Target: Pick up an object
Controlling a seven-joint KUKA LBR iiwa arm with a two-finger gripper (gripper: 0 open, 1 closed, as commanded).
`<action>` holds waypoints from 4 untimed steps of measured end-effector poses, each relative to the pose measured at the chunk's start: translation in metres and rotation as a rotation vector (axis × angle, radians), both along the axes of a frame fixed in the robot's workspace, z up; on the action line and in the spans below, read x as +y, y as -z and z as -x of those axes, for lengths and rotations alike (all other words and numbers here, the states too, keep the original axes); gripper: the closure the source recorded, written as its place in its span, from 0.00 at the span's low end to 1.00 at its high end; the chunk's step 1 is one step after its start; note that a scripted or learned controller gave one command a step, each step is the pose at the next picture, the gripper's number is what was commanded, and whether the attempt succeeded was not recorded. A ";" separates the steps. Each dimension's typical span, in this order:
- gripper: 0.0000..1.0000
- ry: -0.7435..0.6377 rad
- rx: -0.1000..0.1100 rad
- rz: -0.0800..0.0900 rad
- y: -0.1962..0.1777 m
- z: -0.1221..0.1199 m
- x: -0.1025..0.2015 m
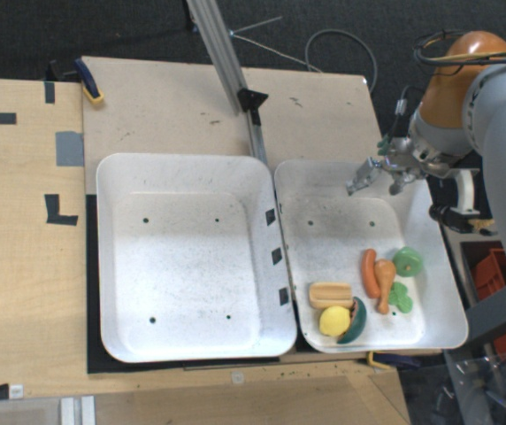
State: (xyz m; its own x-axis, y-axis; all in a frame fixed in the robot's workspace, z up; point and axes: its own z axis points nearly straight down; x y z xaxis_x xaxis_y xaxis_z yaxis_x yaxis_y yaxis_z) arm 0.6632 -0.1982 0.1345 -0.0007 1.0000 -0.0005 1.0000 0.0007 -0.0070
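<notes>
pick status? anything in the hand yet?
Nothing picked so far. The hand hangs over the far end of the right bin with nothing between its fingers. The toy food, including the lemon, bun and carrot, lies at the near end. Reaching, gripping and lifting remain.

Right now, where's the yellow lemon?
The yellow lemon lies in the right bin, near its front-left corner, just below the hot dog bun and against the dark green piece.

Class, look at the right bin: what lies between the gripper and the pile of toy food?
In the camera view, only bare white bin floor separates the gripper from the toy food.
</notes>
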 end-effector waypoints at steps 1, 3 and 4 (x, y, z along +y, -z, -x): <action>0.00 -0.002 -0.003 0.001 0.049 0.001 0.001; 1.00 -0.002 -0.013 0.000 -0.024 -0.004 0.011; 1.00 -0.002 -0.012 0.001 -0.071 -0.008 0.005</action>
State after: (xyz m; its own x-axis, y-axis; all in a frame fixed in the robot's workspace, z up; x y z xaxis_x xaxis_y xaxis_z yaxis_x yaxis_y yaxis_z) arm 0.6710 -0.1933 0.2050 -0.0026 1.0000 -0.0018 1.0000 0.0026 0.0049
